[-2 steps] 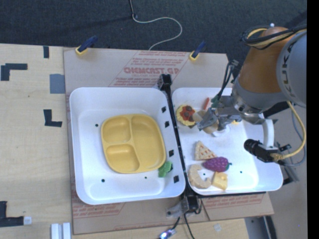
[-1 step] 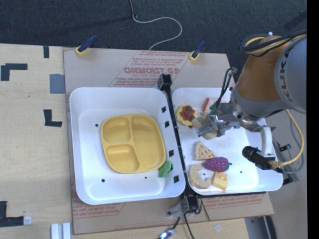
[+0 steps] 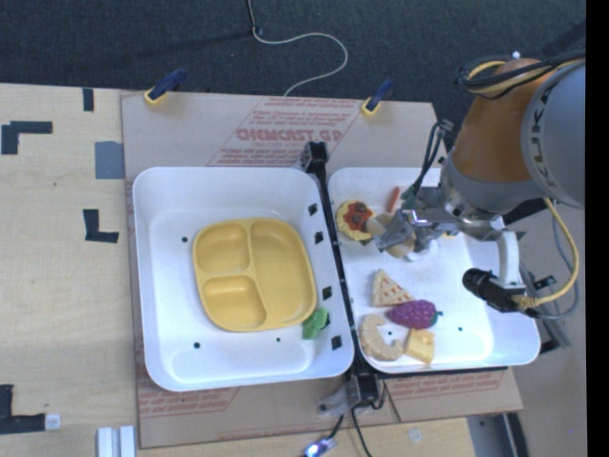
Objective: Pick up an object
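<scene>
Gripper low in the right bin
Whether its fingers were apart or together could not be told; toy food (purple grapes, a sandwich wedge) lay just below it.

Right bin's got a bunch of toy food scattered around. Round pizza-looking piece with red and dark toppings sits upper left of that bin, with a thin reddish sausage just right of it. Lower down there's a tan wedge, a purple grape bunch touching it, then a bitten cookie-ish ring and a yellow cheese chunk at the bottom edge.
</scene>
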`<action>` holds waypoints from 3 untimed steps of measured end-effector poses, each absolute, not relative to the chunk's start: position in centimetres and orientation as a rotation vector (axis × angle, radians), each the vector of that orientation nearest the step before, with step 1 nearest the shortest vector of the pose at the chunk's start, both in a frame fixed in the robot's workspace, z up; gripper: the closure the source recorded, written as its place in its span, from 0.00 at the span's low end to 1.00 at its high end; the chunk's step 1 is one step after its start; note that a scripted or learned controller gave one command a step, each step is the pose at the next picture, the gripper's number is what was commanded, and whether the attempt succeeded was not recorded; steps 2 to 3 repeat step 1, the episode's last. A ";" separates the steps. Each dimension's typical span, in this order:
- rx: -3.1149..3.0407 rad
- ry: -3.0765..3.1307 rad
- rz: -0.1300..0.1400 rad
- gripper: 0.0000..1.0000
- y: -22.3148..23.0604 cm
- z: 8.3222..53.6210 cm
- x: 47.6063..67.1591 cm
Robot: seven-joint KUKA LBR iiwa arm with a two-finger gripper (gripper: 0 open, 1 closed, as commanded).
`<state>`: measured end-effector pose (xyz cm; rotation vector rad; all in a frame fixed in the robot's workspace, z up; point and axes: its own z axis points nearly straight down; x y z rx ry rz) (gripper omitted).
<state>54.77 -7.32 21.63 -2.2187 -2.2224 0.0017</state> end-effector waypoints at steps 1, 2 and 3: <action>-2.219 -2.222 0.001 1.00 -8.0 22.7 54.4; -2.219 -2.222 0.001 1.00 -8.0 22.7 54.4; -2.219 -2.222 0.001 1.00 -8.0 22.7 54.4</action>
